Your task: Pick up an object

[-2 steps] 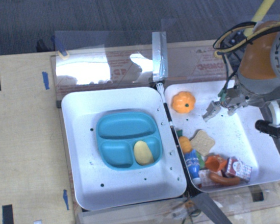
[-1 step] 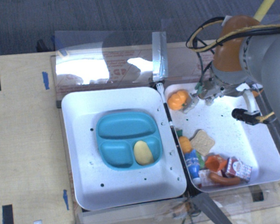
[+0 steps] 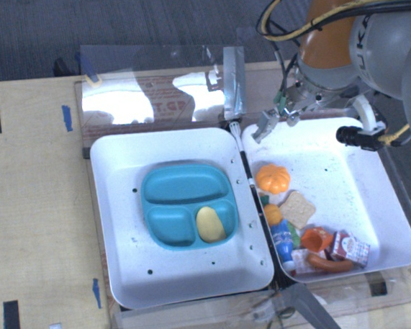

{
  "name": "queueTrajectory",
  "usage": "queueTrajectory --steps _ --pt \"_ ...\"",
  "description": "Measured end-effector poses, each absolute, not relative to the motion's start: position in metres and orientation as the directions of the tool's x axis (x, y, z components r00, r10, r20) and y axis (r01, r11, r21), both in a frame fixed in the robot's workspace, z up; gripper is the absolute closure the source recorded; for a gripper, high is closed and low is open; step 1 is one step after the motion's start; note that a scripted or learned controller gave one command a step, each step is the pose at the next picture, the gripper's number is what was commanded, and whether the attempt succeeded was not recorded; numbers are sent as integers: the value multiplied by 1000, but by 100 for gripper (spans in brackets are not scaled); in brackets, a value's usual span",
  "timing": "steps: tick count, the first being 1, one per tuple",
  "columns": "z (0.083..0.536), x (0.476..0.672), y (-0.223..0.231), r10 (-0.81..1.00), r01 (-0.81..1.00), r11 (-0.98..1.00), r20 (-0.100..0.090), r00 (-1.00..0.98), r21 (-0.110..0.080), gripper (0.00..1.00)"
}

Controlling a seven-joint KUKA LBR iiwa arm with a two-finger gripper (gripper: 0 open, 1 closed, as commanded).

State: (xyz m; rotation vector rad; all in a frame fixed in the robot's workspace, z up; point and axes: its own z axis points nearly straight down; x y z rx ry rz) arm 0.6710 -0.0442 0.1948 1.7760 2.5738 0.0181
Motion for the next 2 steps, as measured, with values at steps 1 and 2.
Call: queueTrajectory --steps 1,2 --pt "199 670 -46 936 935 353 -5 -353 11 100" --pt "198 669 -46 935 935 353 -5 -353 9 0"
